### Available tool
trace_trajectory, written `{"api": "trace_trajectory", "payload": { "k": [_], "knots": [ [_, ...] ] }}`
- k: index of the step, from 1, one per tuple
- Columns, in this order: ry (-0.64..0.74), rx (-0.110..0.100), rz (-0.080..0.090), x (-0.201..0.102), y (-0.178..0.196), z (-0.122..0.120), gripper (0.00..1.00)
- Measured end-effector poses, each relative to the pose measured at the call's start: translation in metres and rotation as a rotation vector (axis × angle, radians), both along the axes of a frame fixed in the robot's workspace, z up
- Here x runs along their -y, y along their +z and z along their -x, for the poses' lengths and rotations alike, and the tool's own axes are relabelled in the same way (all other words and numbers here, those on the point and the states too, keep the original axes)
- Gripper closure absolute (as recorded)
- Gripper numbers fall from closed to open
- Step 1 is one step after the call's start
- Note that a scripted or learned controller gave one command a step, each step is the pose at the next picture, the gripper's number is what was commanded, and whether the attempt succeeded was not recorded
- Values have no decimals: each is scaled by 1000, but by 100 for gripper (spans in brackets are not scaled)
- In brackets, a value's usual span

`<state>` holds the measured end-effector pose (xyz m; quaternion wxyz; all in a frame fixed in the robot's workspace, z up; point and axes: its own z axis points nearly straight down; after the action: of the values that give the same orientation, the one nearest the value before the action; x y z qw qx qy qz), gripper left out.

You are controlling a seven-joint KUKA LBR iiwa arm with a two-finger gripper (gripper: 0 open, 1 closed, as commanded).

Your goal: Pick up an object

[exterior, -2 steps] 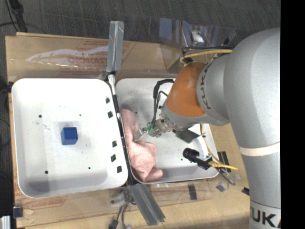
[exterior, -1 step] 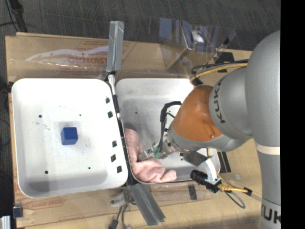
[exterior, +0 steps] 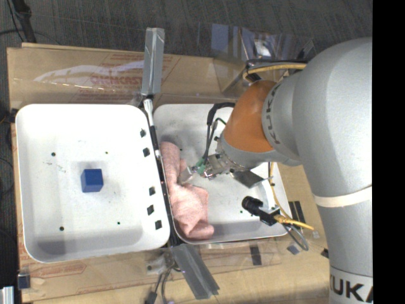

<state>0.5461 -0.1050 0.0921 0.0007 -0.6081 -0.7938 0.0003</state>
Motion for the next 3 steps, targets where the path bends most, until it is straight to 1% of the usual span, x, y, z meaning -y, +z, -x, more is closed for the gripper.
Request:
{"api": "trace_trajectory", "payload": {
  "k": [1, 2, 3],
  "knots": [
    [60, 1, 0, 17, 3, -7, 0],
    [131, 3, 1, 13, 1, -21, 0],
    [143, 0, -1, 30, 0, 45, 0]
  ]
}}
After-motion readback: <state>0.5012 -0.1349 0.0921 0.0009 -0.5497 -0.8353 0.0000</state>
